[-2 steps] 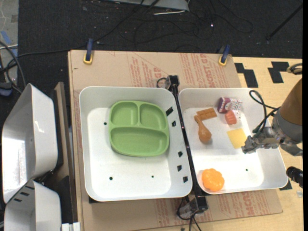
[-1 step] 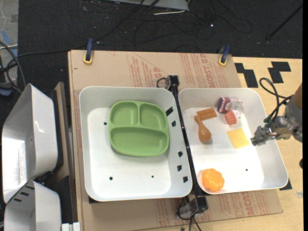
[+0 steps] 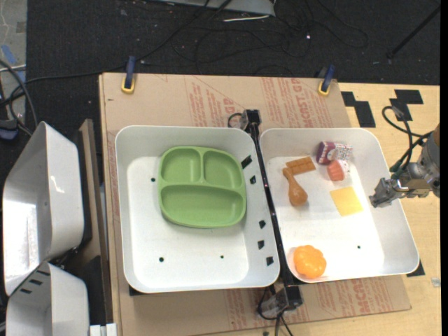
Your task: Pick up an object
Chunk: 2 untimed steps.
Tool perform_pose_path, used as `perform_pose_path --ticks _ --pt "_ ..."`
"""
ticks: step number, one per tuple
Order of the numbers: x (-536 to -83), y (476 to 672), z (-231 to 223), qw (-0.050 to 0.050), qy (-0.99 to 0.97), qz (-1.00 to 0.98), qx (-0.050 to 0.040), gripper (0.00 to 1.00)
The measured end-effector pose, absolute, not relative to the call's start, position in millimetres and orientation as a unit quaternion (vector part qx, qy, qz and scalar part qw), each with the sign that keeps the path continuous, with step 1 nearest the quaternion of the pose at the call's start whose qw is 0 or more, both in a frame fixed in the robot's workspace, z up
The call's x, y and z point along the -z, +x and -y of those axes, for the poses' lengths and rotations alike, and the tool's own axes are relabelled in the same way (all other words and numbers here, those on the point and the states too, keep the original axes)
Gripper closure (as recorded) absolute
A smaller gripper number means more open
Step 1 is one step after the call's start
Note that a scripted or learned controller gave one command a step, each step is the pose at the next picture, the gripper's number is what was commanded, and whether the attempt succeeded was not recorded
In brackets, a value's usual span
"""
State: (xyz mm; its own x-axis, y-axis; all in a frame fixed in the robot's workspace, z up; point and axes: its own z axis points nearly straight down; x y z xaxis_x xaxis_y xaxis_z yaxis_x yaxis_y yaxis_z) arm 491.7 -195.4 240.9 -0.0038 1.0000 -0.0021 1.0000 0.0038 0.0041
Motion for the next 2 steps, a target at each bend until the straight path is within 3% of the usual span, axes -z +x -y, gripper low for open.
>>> perform_pose_path --ticks 2 --pt "-229 497.8 83 -0.001 0.704 -0.71 -0.0001 1.0"
